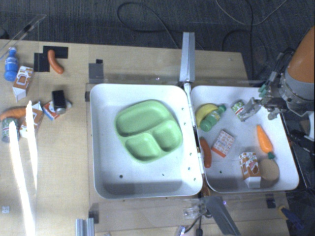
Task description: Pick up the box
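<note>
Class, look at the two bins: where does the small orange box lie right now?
The orange box lies flat in the right bin, near its middle, between the red sausage on its left and the carrot on its right.

You're looking down from one fixed camera above the tabletop (64,146), tilted at a slant. It sits far enough back to take in both white bins (101,171) side by side, with dark floor beyond and the arm (300,75) entering from your right.
</note>
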`<control>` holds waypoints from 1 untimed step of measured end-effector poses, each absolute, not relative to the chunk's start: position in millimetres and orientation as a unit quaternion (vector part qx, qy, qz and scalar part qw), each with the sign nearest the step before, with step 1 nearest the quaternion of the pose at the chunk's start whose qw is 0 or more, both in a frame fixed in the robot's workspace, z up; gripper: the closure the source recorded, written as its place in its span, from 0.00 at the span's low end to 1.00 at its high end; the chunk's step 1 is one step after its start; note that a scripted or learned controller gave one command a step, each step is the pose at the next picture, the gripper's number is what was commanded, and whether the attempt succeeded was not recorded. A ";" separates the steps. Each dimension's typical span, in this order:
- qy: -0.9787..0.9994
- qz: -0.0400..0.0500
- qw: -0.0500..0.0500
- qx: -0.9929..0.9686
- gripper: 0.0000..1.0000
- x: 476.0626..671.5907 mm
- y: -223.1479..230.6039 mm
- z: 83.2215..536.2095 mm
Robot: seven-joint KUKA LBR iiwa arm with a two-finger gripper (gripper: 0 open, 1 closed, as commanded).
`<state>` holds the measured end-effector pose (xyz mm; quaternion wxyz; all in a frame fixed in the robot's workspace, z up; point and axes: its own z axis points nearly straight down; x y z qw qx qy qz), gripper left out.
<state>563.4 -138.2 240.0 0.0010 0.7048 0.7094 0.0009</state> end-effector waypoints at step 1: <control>0.695 0.001 0.000 0.719 0.00 570.5 -103.6 97.9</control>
